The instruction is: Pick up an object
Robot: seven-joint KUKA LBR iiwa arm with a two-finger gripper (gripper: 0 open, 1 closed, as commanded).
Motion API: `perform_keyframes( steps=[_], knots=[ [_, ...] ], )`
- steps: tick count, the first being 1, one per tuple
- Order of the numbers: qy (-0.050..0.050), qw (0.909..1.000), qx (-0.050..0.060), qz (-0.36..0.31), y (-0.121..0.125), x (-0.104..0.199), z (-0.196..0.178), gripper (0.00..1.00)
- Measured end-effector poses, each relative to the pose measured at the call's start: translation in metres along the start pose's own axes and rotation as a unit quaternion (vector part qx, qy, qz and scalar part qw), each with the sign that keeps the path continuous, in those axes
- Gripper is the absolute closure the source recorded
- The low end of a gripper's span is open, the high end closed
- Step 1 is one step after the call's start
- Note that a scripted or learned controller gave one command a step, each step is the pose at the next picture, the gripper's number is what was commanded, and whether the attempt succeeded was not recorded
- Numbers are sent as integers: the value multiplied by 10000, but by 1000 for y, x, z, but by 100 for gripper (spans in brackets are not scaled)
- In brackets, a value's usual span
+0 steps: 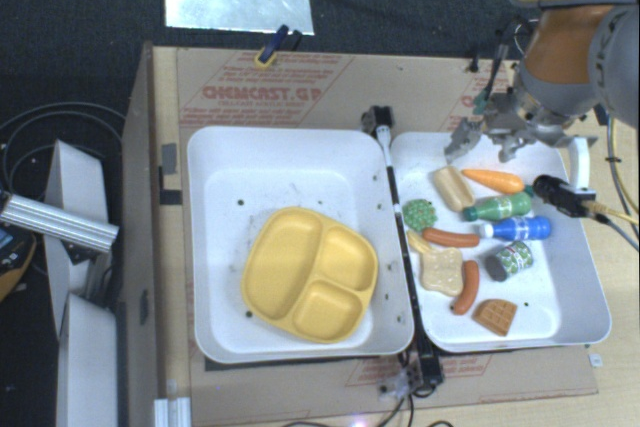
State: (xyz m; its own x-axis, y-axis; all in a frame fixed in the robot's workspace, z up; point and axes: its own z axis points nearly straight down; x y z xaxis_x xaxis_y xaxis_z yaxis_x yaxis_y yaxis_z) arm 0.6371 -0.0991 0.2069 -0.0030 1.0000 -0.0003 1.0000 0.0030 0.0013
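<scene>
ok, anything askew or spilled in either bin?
Nothing spilled or damaged. The yellow tray sits skewed in the left bin; the toy food lies loosely piled in the right bin, all inside the rim.

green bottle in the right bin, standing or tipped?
Tipped. The green bottle lies on its side on the right bin's floor, long axis running across the view, between the carrot and the blue bottle.

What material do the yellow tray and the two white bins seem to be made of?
Yellow tray: probably moulded plastic, matte, with smooth rounded compartments and one even colour. Left bin and right bin: likely thin formed plastic, slightly glossy, with rounded corners and soft rims.
</scene>
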Motion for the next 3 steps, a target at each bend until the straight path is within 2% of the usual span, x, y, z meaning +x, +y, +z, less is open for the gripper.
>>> perform_keyframes(
  steps=[1,2,3],
  knots=[
    [2,10000,15,10,-14,-4,90,0],
    [-5,10000,9,16,-48,-42,123,0],
    [0,10000,-11,-5,0,-30,122,0]
  ],
)
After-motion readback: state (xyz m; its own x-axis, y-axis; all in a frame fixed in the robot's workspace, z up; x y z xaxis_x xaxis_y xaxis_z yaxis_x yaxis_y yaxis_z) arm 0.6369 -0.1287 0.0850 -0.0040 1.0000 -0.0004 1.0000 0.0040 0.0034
